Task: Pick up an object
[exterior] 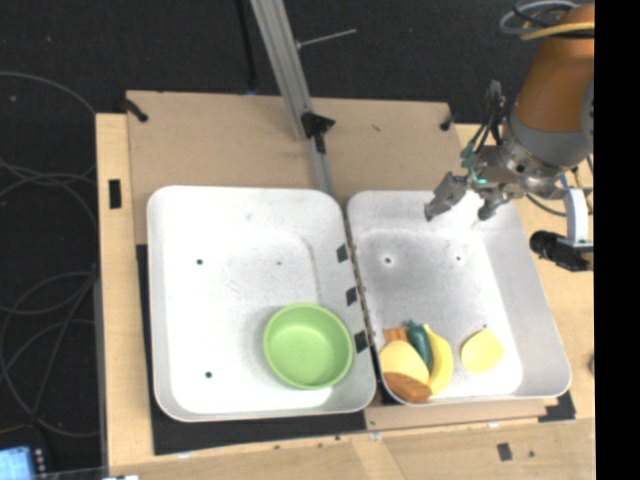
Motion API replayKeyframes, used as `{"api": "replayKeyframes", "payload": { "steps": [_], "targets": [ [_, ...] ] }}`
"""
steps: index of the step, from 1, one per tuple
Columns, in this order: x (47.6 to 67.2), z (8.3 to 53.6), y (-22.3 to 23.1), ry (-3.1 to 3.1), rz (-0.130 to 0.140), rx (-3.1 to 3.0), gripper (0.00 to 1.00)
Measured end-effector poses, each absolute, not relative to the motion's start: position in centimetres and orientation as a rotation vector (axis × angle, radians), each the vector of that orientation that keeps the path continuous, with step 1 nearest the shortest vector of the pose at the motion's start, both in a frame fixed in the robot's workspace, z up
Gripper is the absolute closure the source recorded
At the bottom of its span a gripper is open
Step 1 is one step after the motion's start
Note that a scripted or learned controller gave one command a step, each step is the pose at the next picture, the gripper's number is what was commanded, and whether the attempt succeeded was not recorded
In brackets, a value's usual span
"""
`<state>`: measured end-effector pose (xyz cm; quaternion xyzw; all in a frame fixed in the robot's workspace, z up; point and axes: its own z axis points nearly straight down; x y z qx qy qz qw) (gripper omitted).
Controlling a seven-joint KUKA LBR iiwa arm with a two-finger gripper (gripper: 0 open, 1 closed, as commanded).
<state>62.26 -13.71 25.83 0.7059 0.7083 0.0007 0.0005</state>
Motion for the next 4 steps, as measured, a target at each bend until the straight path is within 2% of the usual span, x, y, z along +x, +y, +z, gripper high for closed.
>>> {"api": "replayKeyframes", "payload": {
  "steps": [1,3,4],
  "targets": [
    [62.3,25.8,-13.7,2.225,0.002,2.217,0.0],
    [61.2,16.8,-13.5,2.22,-0.007,2.223,0.0],
    [61.0,10.7,-12.9,2.22,-0.008,2.226,0.0]
  ]
}}
